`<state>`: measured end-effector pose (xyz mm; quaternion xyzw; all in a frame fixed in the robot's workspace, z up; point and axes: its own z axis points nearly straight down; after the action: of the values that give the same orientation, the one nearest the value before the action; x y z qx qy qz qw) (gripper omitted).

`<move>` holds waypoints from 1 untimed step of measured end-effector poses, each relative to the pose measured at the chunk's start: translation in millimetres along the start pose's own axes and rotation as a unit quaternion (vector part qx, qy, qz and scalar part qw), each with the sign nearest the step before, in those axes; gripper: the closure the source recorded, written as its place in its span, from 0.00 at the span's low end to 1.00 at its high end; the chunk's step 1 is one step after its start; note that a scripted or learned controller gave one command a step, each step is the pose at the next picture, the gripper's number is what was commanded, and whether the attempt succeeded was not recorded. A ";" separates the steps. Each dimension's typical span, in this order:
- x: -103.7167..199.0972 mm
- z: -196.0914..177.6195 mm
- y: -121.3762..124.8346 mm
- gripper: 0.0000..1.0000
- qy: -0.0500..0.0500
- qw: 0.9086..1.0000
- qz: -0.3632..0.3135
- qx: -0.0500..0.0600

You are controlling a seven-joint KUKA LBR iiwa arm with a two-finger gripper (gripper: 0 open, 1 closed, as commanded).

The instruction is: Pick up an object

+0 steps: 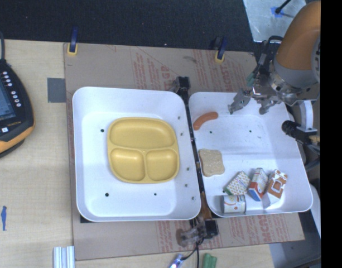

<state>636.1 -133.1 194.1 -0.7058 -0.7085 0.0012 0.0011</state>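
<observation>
Overhead, we see the end effector [250, 106] hanging over the far edge of the right bin [296, 152], its two fingers spread apart with nothing between them; the grey arm [298, 43] with its orange band enters from the table's right side.

Just inside that bin's far left corner lies an orange sausage-shaped piece [205, 119], near the end effector but apart from it; a tan toast-like slice [211, 162] rests against the bin's left edge, about halfway along; a cluster of small printed cartons [258, 183] sits along the near edge, with a small can-like container [234, 204] lying at the near left corner, touching or nearly touching the cartons.

Beside it, the left bin [90, 149] carries a yellow divided plate [143, 149] at its middle, three compartments showing; the two bins touch along their shared edge.

Both bins sit on a brown cardboard sheet [131, 66], held by blue clamps [73, 41] at its far edge; a control pendant [9, 113] with an orange rim lies at the table's left edge.
</observation>
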 end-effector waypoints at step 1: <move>5.6 58.0 -69.8 0.00 0.000 1.000 -0.001 0.001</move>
<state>566.1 -127.8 136.3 -0.7053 -0.7089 0.0022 0.0015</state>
